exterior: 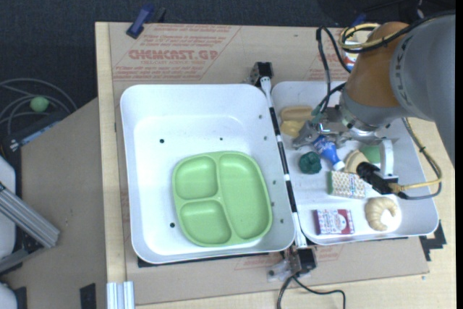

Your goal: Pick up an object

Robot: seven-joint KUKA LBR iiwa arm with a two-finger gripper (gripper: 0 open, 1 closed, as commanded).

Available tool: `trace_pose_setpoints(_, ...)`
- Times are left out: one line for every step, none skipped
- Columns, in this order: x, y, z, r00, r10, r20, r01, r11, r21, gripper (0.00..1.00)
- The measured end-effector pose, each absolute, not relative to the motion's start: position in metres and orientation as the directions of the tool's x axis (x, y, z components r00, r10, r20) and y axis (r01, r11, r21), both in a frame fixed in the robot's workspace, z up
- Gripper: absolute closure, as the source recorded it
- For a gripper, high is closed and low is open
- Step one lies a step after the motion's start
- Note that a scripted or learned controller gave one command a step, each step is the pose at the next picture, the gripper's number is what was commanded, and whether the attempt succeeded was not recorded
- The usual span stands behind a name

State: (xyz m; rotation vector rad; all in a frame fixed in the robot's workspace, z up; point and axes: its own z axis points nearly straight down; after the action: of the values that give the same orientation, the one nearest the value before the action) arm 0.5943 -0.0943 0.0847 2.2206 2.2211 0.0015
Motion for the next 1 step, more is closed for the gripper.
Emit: trace_pose_setpoints(0.6304, -0.0981, 0.081, -0.005, 1.0, 0.01, 0.999, 0.006, -0.051, 0.0)
